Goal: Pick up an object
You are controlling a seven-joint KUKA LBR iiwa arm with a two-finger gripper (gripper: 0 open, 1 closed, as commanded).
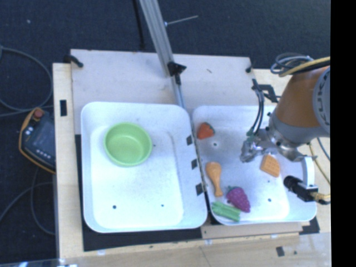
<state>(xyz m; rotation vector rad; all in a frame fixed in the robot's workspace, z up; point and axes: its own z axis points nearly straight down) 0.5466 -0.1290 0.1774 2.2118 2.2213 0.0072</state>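
Observation:
My gripper [251, 151] hangs low over the middle of the right bin [231, 124], below the arm's orange band [300, 102]. Just to its right lies a tan-orange wedge [270, 165], close to it but with nothing visibly held. Left of the gripper a red strawberry-like toy [205, 130] rests near the bin's left wall. Toward the front lie an orange drumstick [214, 176], a purple bunch of grapes [238, 198] and a green pod [225, 211].
A green bowl [128, 143] sits in the left bin [139, 196], at its back left. A slanted metal post [158, 29] rises behind the bins. Cables and a black fitting [297, 188] hang by the arm at the right bin's right side.

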